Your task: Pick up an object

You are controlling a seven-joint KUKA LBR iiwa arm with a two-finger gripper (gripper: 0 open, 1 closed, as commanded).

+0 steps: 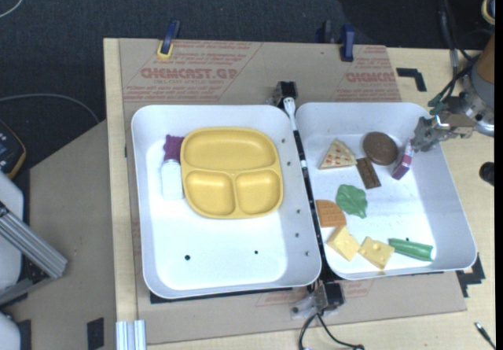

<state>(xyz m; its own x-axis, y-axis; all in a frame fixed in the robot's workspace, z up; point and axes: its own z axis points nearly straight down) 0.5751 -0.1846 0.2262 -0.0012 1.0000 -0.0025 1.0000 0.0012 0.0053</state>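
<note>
- We see the gripper (pixel 422 136) at the right bin's (pixel 448 183) far edge, its finger state unclear to us.
- Descending here, we risk striking the rim or knocking the purple tube (pixel 402 163) aside.

Brown bench board (pixel 236 65), two white bins (pixel 228 270) side by side

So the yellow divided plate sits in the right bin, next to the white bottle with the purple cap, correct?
Not quite: the camera view shows the yellow divided plate in the left bin, not the right one. It does sit next to the white bottle with the purple cap.
</note>
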